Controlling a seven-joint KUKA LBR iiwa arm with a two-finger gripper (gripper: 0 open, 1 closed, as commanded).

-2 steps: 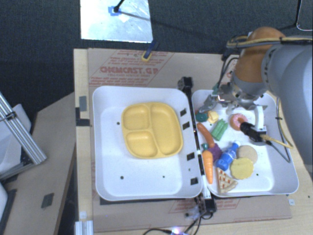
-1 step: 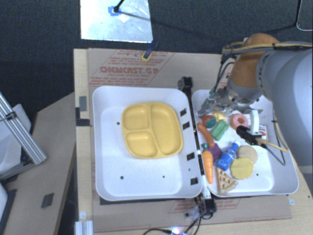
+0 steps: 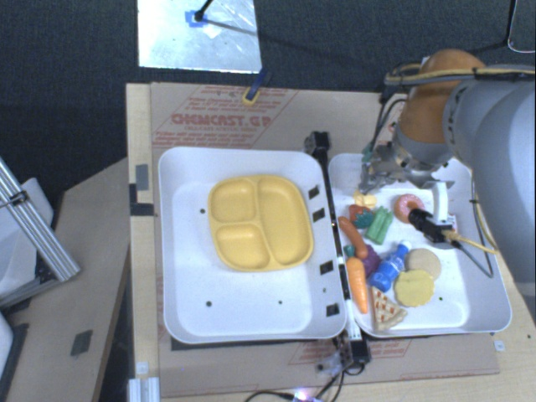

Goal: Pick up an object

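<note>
My gripper (image 3: 371, 181) hangs low over the back left corner of the right bin (image 3: 486, 304). Just in front of it lie a small yellow piece (image 3: 364, 199) and a red-and-teal piece (image 3: 360, 213). Nothing shows between its tips. Further toy foods crowd the bin's left half: a pink donut (image 3: 409, 207), a green block (image 3: 381, 225), an orange-red pepper (image 3: 352, 234), a carrot (image 3: 358, 284), a blue bottle (image 3: 389, 268), a tan cookie (image 3: 424, 262), a yellow round (image 3: 414, 289) and a pizza slice (image 3: 387, 311).
The left bin (image 3: 184, 291) holds a yellow divided plate (image 3: 258, 222). The grey arm with its orange band (image 3: 435, 99) comes in over the right bin's back right. A shiny square sheet (image 3: 199, 23) lies behind the bench.
</note>
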